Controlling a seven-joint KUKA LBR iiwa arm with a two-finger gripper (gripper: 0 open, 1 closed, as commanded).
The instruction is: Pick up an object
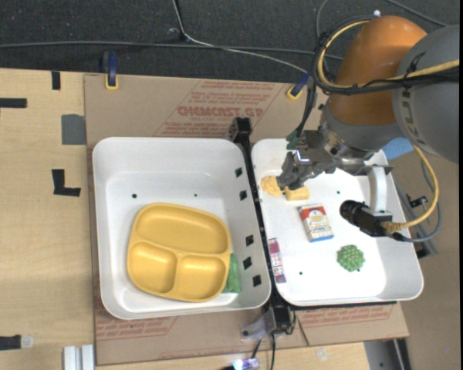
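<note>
My gripper (pixel 292 177) reaches down into the upper left part of the right bin (pixel 386 287), right over a yellow piece (pixel 296 194) and next to a pale yellow piece (pixel 271 186). A small red and white box (pixel 316 223) lies in the middle of that bin. Toward the bin's lower right rests a green bumpy ball (pixel 350 257). I cannot make out whether anything sits between the fingers.
The left bin (pixel 108 168) holds a yellow divided plate (pixel 177 251) with a green thing (pixel 232 276) tucked at its right edge. A thin purple packet (pixel 275 257) lies along the right bin's left wall. Cardboard lies under both bins.
</note>
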